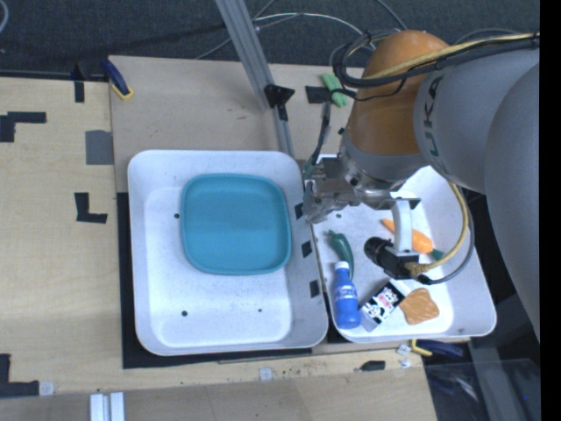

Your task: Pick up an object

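The right bin (469,318) holds a few small things. The blue bottle (344,298) lies flat near the wall that the two bins share. It looks light, hard and smooth, so it may slip or roll. I think the best place to take it is across its round middle, not at the thin green top.

Just beside the bottle is a small black and white box (382,304), almost touching it. Past the box lies a tan lump (421,306) that looks soft. Further from the bottle is an orange bit (422,240), partly under the arm.

The gripper (321,198) hangs above the bottle's green end, close to the bin wall. I cannot tell how it is set. The wall and the box could get in the way.

The blue plate (235,223) sits alone in the left bin (153,226).
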